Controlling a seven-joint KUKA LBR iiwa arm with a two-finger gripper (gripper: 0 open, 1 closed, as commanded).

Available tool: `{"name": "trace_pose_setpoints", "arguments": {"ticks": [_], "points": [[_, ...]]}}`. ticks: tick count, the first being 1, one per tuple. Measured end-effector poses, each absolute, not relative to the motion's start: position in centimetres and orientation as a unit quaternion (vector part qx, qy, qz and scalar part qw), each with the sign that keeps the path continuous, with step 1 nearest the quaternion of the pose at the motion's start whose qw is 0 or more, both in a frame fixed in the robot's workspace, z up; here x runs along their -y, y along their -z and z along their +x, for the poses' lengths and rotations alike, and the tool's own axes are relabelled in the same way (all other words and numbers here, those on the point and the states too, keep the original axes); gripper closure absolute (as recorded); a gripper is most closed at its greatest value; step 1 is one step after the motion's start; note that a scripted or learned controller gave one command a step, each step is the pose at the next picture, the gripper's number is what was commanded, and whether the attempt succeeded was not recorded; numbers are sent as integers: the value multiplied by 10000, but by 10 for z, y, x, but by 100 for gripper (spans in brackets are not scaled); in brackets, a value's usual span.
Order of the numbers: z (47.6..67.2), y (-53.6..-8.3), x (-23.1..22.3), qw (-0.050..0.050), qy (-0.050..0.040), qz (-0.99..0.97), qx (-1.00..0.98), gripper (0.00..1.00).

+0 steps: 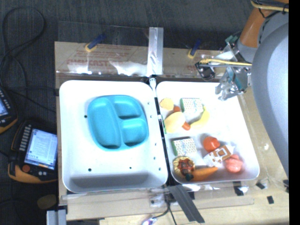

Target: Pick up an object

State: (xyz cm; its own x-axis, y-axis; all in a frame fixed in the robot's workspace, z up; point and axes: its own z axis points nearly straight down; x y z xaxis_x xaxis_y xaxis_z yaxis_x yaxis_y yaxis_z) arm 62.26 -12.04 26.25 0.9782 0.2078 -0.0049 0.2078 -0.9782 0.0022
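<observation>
Toy food (202, 139) lay heaped in the right bin (248, 125), below and left of the gripper (228, 89) hovering over its far corner; whether that gripper was parted or closed I couldn't tell.

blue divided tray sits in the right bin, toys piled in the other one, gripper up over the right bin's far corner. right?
Not quite. The camera view shows the blue divided tray in the left bin; the toys are piled in the right bin. The gripper is indeed over the right bin's far corner.
</observation>
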Motion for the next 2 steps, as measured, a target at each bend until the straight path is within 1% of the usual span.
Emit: {"name": "trace_pose_setpoints", "arguments": {"ticks": [1,2], "points": [[638,-184,122,7,32,9869,-1612,100],[595,-160,143,-3,32,9876,-1567,100]]}}
